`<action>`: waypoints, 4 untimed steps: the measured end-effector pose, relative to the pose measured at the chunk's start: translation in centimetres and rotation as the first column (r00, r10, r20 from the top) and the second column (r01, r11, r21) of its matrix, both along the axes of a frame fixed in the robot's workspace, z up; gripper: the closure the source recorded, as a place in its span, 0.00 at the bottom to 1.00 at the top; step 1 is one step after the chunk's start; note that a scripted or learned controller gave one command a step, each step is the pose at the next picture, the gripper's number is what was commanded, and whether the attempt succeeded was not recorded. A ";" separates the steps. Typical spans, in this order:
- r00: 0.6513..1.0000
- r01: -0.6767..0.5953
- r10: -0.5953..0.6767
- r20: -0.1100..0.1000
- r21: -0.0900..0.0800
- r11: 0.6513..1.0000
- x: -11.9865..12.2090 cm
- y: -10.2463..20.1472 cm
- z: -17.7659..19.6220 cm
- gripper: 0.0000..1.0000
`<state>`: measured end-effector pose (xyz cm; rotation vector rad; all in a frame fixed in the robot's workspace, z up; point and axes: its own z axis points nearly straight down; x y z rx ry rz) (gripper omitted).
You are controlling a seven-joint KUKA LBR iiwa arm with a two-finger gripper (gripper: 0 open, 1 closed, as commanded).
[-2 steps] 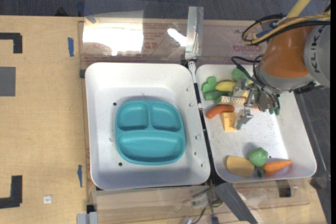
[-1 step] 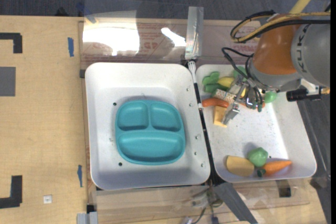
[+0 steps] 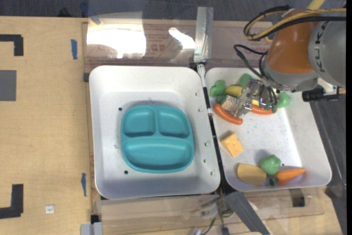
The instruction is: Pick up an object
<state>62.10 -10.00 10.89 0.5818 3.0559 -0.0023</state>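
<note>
Robot lab: taped bench [image 3: 44, 118], bins [image 3: 104, 85]

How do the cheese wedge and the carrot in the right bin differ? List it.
The cheese wedge is yellow and blocky; the carrot is orange, long and tapered. The cheese wedge lies alone mid-bin; the carrot sits at the near edge beside a green piece. Both are toy foods in the right bin, apart from the gripper.

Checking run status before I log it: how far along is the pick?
Done: the arm has reached the right bin and the pincer sits low among the toy food at its far end, by the red hot dog and yellow piece.
In hand: nothing visibly held; clutter hides the grasp.
Left: secure an item and lift. The cheese wedge, potato and carrot lie untouched; the teal tray sits in the left bin.
</note>
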 end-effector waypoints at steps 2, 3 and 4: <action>0.955 -0.297 0.297 -0.026 0.006 0.955 -1.1 -9.1 3.4 0.00; 0.966 -0.250 0.251 -0.067 0.020 0.968 2.3 -7.9 -1.5 0.00; 0.990 -0.108 0.107 -0.091 -0.003 0.994 2.7 -6.5 -1.9 0.00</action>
